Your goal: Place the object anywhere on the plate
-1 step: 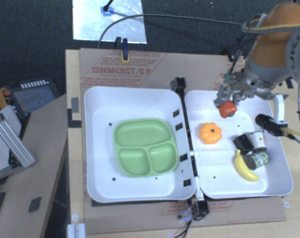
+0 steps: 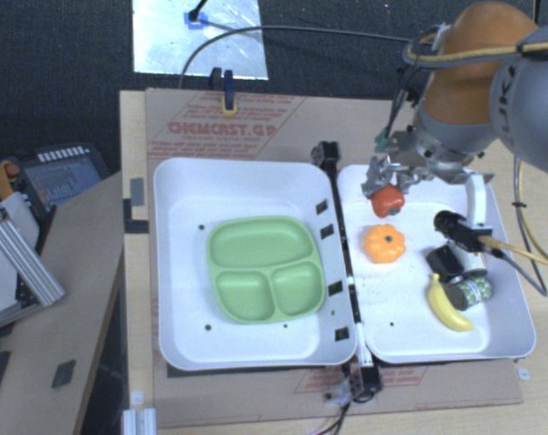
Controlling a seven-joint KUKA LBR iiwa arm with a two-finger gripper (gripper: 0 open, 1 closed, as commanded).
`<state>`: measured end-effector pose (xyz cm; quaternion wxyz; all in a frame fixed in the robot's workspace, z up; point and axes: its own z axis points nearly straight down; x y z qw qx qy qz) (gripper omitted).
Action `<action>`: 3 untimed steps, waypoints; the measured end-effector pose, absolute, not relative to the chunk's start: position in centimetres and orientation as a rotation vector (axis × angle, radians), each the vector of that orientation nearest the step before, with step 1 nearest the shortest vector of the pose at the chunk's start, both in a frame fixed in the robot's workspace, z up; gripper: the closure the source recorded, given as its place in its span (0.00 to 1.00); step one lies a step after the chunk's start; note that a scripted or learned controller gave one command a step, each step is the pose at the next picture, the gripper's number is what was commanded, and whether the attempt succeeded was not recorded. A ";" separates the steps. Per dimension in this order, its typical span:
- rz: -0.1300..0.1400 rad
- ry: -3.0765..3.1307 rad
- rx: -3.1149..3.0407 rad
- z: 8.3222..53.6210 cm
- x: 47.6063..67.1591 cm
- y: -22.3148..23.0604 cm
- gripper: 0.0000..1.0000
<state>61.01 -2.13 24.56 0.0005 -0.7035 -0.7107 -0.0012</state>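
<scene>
End effector [image 2: 389, 181] in upper part of right bin [image 2: 509, 333], fingers clamped on red tomato-like object [image 2: 388, 201], held above bin floor. Green sectioned plate [image 2: 260, 268] centre of left bin. Advice: lift clear of divider, carry left, release low over a compartment.

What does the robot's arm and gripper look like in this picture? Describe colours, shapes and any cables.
The arm is grey and rounded, with a bulging orange band above the wrist. A yellow cable runs across that band, and thin dark wires trail beside it. The gripper is small, metallic grey, with two short fingers.
</scene>
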 end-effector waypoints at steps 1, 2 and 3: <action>-0.002 -2.231 -2.209 22.8 60.0 3.1 1.00; -0.003 -2.232 -2.209 23.6 58.4 8.3 1.00; -0.004 -2.231 -2.211 23.3 58.2 12.8 1.00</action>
